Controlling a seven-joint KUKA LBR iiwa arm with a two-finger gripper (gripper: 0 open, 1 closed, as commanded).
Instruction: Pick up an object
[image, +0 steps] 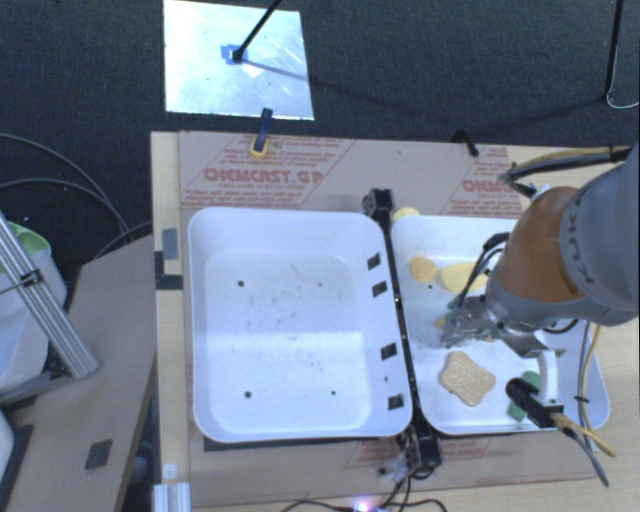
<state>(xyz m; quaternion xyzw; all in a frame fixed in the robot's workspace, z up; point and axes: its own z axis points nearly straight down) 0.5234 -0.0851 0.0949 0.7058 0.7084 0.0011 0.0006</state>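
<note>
Tan, bread-like slab (467, 379) lies flat in the right bin (590, 400), at 6 o'clock from the gripper (462, 327), just beside it. Prob. light, foam-soft, grippy; best pinched across its narrow waist. Gripper state: can't tell, arm (560, 260) hides it.

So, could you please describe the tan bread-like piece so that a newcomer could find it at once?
Look at the right-hand white bin, where the grey and orange arm reaches in. Near that bin's front edge, below the gripper, lies the bread-like piece. It is tan, flat and speckled, unlike the smooth yellow pieces farther back.
</note>
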